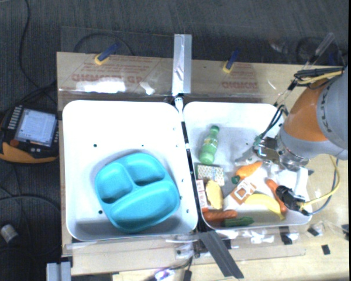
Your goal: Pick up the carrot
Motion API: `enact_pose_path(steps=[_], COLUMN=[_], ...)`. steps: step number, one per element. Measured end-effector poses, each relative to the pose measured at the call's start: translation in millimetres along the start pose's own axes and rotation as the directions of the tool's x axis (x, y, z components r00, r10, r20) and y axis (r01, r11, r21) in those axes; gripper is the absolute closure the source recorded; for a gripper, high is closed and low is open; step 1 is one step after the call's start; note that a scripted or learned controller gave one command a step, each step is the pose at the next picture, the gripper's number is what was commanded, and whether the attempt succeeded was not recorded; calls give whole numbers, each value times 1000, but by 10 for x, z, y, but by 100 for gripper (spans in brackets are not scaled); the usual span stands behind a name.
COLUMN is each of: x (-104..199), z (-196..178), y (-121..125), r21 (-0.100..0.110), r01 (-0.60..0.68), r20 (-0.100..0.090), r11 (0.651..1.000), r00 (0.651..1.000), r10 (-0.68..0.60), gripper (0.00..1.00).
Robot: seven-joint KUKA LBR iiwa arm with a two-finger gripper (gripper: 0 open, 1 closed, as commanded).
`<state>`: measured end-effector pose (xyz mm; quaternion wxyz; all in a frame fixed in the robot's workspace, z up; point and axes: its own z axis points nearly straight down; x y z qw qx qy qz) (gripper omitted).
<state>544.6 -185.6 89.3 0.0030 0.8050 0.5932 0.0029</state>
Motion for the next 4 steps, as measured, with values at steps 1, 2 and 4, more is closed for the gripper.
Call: enact_pose_path(steps=[1,2,4], x=[62,273,381], z=[-6,-92,-1513], y=[-51,-36,-410], r21=[-5,11,10], r01=[170,186,14], r20=[7,-1,5], r11=[986,982,1000], r00=[986,983,1000], r10=[-169,-186,-14], gripper=[0,0,100])
